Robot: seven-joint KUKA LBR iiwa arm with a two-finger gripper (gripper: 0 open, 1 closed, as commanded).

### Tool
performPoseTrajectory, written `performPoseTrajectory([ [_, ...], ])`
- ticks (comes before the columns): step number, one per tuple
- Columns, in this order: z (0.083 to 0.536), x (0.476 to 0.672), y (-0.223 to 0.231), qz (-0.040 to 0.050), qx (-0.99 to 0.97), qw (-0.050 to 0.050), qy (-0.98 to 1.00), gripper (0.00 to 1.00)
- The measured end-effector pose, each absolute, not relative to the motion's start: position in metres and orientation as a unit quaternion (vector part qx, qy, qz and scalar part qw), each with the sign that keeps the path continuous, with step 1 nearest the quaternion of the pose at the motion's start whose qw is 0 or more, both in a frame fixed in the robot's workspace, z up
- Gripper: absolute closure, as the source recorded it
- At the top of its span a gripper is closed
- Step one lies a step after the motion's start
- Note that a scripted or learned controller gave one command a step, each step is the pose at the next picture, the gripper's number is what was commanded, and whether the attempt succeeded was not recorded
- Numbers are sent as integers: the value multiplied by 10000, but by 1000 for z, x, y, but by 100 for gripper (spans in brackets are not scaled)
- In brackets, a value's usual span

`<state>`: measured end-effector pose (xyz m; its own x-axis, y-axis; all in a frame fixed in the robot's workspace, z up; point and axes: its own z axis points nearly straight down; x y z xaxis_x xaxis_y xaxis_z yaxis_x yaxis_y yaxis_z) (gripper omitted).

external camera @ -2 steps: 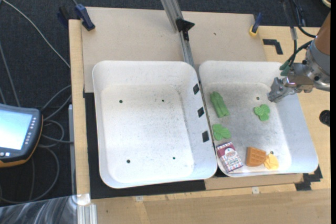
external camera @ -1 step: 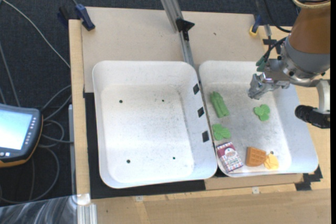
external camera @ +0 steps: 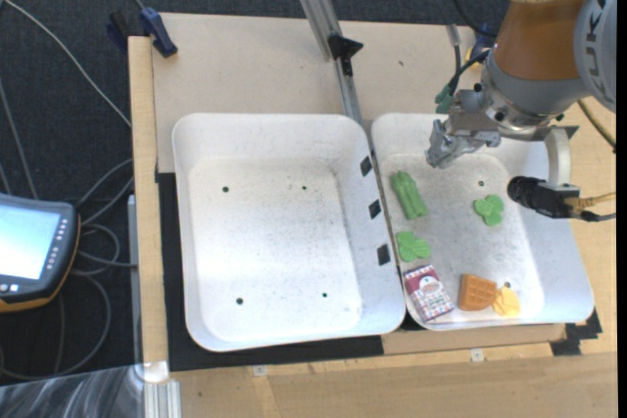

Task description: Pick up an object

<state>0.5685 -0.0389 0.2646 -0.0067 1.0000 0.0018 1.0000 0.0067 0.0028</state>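
Arm reaching in from right, tool (external camera: 441, 150) hanging over right bin (external camera: 560, 281), near its back wall. Cannot tell tool's state; nothing seen in its grip. Green stick (external camera: 409, 195) lying just below tool. Green lump (external camera: 489, 209), green blob (external camera: 413, 248), red packet (external camera: 427, 294), orange piece (external camera: 477, 292) sitting nearer bin's front. Step looking like approach, pick not yet made. Next move likely calling for lowering straight onto stick, tool straddling it.
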Motion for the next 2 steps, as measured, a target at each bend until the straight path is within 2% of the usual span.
performPoseTrajectory([
  [2, 232, 612, 46, 9, 7050, 3, 7092, 100],
])
